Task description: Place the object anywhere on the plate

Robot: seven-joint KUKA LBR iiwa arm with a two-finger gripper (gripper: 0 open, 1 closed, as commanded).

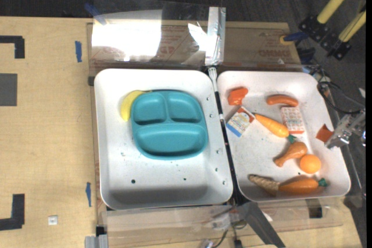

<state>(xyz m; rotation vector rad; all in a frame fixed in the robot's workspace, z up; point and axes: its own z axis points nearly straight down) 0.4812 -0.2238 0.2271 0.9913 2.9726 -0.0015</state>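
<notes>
A teal divided plate (169,124) lies in the left white bin (116,171), with a yellow object (127,103) tucked against its far left edge. The right bin (256,154) holds several toy foods: a long carrot (272,124), a drumstick (289,152), an orange ball (310,164), a sausage (283,100) and a small carton (239,122). My gripper (342,132) hangs at the right bin's right rim, beside a small orange-brown block (324,134). It is partly cut off by the view's edge.
A second carrot (299,185) and a brown cone (264,183) lie along the right bin's near wall. A pink-and-white packet (292,119) and an orange-red piece (236,94) sit farther back. Clear plastic sheeting (157,38) stands behind the bins.
</notes>
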